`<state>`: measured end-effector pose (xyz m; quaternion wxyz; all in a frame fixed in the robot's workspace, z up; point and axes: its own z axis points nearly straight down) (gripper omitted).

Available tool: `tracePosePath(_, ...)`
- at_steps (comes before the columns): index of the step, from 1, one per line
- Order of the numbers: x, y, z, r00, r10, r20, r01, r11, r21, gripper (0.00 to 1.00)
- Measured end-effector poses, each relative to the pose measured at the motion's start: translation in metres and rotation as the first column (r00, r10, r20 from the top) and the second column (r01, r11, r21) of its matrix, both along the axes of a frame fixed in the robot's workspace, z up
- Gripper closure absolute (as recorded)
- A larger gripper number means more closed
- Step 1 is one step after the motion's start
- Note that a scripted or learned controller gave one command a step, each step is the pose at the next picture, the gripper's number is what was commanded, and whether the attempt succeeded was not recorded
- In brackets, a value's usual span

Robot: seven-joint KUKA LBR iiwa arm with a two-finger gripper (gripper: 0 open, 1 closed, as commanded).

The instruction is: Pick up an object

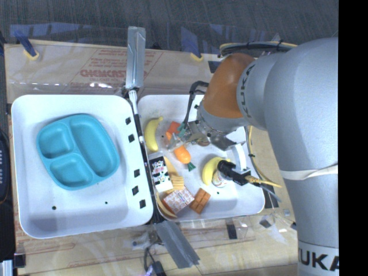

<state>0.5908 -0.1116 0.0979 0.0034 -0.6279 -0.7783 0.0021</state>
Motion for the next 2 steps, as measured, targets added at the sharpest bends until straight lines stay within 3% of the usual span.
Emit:
tracePosePath(1, 0.059, 0.074, 0.096, 0.999, 0.044, 0.012, -0.044, 0.999, 0.0, 1.0)
tracePosePath(2, 0.02, 0.035, 0.092, 0.936, 0.351, 0.002, -0.351, 0.936, 0.0, 1.0)
